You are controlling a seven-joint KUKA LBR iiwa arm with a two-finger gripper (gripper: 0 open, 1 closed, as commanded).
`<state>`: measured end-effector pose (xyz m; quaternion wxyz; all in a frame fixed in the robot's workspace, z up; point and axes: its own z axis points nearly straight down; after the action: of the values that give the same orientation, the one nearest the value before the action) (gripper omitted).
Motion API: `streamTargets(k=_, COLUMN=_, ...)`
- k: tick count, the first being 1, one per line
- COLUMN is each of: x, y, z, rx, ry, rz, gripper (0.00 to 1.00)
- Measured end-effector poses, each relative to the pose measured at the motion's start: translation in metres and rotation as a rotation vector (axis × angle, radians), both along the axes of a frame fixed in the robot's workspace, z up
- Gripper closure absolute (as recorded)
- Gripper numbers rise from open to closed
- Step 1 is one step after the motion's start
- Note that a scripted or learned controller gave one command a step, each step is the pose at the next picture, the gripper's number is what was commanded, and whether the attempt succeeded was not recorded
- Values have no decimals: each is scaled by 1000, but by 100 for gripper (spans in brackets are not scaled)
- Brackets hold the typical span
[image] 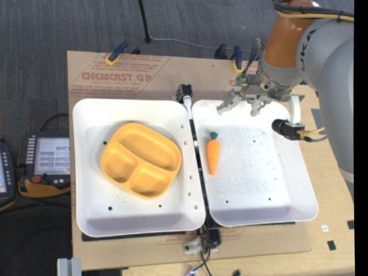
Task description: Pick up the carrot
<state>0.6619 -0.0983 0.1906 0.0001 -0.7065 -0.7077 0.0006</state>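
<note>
The fingers (225, 104) are spread wide, one tip reaching toward 9 o'clock over the top rim of the right bin (299, 177), the other (256, 107) pointing down toward 6 o'clock; nothing sits between them. The gripper (240, 106) hangs over the bin's upper edge, approx at the 12 o'clock side of that bin, w/ small dark fittings and wires bunched above it that are hard to make out. From there the wrist rises to the orange band (284, 36), then the grey arm (330, 68) runs off toward 3 o'clock and is cut off by the frame's right side, so its base can't be seen. A black connector w/ a yellow cable (287, 128) juts out beside the wrist, at about 4 o'clock from the gripper. The carrot (213, 154) lies on the right bin's floor near its left wall, green top pointing to 12 o'clock, tip to 6 o'clock, well apart from the gripper, roughly at 7 o'clock from it. The left bin (92, 154) holds a yellow divided tray (141, 160), tilted a bit. Both bins sit on a cardboard sheet (115, 76) over the bench (330, 229). A handheld pendant (49, 160) sits at 9 o'clock, partly cut off at the frame's edge.
</note>
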Motion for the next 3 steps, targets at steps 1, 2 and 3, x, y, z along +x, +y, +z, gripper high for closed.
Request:
streamTargets(k=1, x=-41, y=-3, z=-103, rx=-1, ry=-5, rz=-1, gripper=0)
streamTargets(k=2, x=-82, y=3, z=-103, rx=-2, ry=-6, rz=-2, gripper=0)
streamTargets(k=3, x=-118, y=3, z=-103, rx=-2, ry=-9, rz=-2, gripper=0)
